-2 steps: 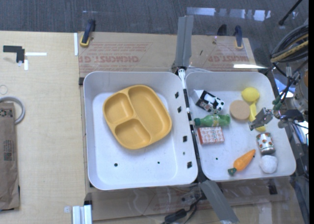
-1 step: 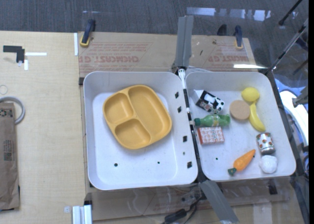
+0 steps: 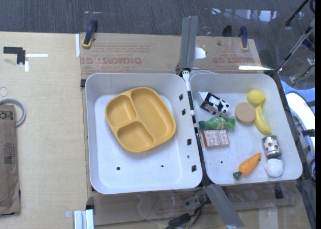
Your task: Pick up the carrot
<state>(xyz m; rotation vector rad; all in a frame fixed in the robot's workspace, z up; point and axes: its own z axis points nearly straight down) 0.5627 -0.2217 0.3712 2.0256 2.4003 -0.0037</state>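
The carrot point(image 3: 248, 165) is orange with a green top and lies slantwise near the front of the right bin point(image 3: 220, 170), its green end pointing front-left. A white ball point(image 3: 274, 168) rests just to its right and a small can point(image 3: 271, 146) stands behind that.
The right bin also holds a lemon point(image 3: 256, 96), a banana point(image 3: 262, 120), a tan round piece point(image 3: 245, 112), a green bottle point(image 3: 216, 123), a red box point(image 3: 215, 138) and a black-and-white item point(image 3: 214, 104). A yellow divided plate point(image 3: 140, 119) sits in the left bin point(image 3: 100, 168).
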